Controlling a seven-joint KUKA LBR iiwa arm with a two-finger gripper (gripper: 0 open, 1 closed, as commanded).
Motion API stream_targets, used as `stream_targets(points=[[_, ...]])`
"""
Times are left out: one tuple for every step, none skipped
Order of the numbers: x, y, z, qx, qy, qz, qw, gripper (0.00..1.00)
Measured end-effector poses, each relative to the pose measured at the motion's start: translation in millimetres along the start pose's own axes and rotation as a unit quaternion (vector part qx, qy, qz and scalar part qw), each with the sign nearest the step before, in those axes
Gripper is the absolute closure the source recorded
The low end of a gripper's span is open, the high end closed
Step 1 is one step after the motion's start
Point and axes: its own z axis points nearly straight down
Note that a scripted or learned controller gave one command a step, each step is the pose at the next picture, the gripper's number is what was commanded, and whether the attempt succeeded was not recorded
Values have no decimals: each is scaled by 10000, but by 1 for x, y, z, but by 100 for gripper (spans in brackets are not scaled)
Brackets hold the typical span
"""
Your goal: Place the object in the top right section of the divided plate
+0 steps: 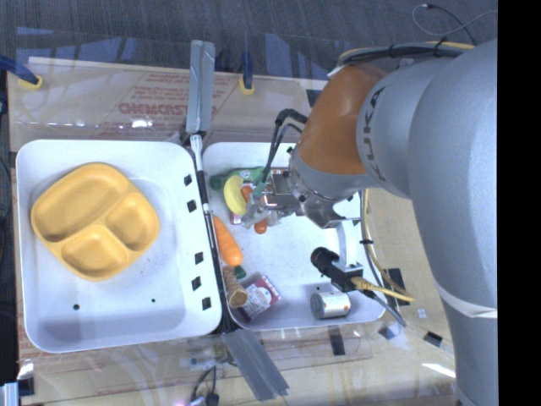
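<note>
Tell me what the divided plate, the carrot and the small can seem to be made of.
The divided plate: probably plastic, matte yellow; even colour and soft moulded ridges. The carrot: likely toy plastic or rubber; smooth, uniform orange. The can: looks like metal; silver-grey side with a bright sheen, though a foil label cannot be ruled out.

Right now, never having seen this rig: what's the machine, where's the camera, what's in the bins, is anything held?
One camera, fixed above the bench, looks down at a slant. The big grey and orange shape is a robot arm reaching in from the right. Its gripper is low over the upper left of the right bin. That bin holds a banana, a carrot, a silver can and a packet, among other bits. The left bin holds a yellow divided plate, nothing on it. Whether the gripper holds anything is unclear from this angle.
</note>
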Motion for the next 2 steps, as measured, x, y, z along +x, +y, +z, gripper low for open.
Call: stream_targets(points=[[42, -56, 15, 16, 0, 2568, 9665, 100], [-19, -28, -226, -24, 6, 3425, 9395, 100]])
